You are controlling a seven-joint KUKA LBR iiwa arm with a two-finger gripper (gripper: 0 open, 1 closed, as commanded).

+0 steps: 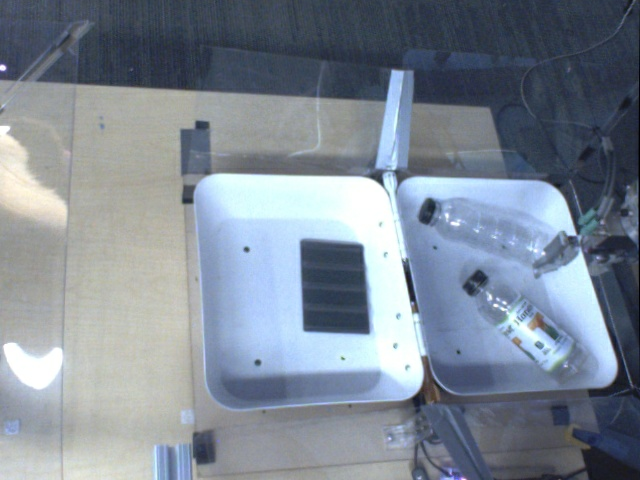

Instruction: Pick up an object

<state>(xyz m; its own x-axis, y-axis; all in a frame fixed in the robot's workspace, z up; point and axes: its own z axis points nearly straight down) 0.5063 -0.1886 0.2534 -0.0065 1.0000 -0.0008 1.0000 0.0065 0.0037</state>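
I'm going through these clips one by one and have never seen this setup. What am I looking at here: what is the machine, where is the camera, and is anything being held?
There is one picture, taken by a fixed camera above a wooden bench, looking down at a slant. On the bench sit two shallow white bins side by side. The left bin holds a dark ribbed rectangular block. The right bin holds two clear plastic bottles with black caps: one bottle near the far side, lying on its side, and one labelled bottle nearer the camera, also lying down. The machine is a robot arm that reaches in from the right; its gripper is at the right end of the far bottle. The picture is too small to tell whether it has a hold on that bottle.
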